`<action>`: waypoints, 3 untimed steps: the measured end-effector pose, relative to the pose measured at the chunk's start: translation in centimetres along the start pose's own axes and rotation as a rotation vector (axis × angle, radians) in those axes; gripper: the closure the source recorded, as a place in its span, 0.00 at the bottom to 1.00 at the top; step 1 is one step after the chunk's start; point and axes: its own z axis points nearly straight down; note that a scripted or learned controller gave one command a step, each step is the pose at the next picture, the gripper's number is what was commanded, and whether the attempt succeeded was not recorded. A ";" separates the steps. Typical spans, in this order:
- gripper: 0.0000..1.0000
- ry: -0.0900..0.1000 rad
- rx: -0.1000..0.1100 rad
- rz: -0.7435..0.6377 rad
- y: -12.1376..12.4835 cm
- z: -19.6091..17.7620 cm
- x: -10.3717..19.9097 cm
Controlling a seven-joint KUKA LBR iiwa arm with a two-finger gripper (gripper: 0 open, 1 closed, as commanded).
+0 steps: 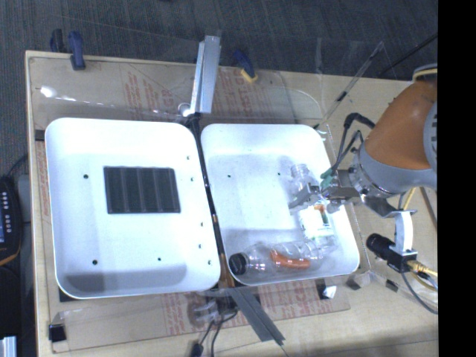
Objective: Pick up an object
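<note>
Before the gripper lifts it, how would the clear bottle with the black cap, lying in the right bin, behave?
The clear bottle lies on its side near the right bin's front wall, so a push would probably roll it. It looks like thin transparent plastic: likely light, and it may dent when squeezed. Its smooth round body could slip from the gripper.

Bright, even overhead light; strong glare on the two shallow white plastic bins (119, 136), whites nearly washed out. Soft grey shadow along the left bin's near wall. Faint reflections on the clear plastic sheet (297, 103) over the pale wooden bench (111, 76). Dim, grainy dark carpet (89, 6) at top. Slightly soft focus throughout; transparent plastic bottles (282, 257) hard to outline.
</note>
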 end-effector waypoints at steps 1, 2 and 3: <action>0.00 0.000 -0.002 -0.055 3.6 2.4 0.5; 0.00 0.000 -0.002 0.001 7.6 -0.8 0.4; 0.00 0.000 -0.004 0.111 6.2 -6.8 0.5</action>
